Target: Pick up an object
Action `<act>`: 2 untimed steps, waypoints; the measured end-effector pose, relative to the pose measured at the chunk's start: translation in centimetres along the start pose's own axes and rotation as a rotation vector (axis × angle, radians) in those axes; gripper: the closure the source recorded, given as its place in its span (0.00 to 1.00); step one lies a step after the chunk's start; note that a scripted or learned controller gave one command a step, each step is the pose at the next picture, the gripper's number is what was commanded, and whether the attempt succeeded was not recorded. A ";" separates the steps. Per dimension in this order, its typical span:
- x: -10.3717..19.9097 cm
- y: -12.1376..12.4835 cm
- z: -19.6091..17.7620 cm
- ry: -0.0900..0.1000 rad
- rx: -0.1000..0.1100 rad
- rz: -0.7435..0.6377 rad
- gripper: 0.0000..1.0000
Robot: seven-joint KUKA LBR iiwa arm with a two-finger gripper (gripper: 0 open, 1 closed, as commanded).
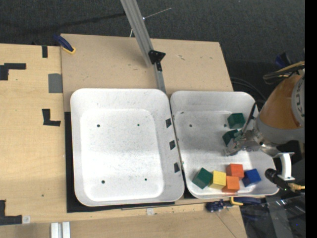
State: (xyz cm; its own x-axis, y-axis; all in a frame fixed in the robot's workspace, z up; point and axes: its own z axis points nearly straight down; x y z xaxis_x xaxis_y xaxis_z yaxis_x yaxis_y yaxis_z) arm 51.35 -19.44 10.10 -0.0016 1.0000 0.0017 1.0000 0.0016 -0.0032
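In the right bin (208,103), my gripper (232,147) hangs low over the floor, right of centre. A dark green block (228,136) lies just above and left of its tip, touching it or very nearly so. Whether that block is gripped cannot be seen. A second green block (236,119) rests a little farther back. Along the front wall of the bin sit a green block (202,177), a yellow block (219,178), two orange blocks (236,170) (231,183) and a blue block (251,176).
The left bin (119,148) stands beside the right one, its rim touching it. A slanted metal pole (141,29) crosses the bench behind the bins. The arm's orange band (280,105) and grey wrist overhang the right bin's right wall.
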 end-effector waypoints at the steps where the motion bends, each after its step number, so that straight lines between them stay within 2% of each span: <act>1: 0.8 0.2 -4.5 -0.002 -0.006 0.000 1.00; 2: 0.8 -0.7 -10.1 -0.003 -0.007 0.000 1.00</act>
State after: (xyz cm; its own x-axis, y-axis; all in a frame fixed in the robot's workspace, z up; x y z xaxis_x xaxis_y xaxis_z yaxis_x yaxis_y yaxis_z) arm 50.72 -18.64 20.25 -0.0012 1.0000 -0.0016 1.0000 0.0012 0.0043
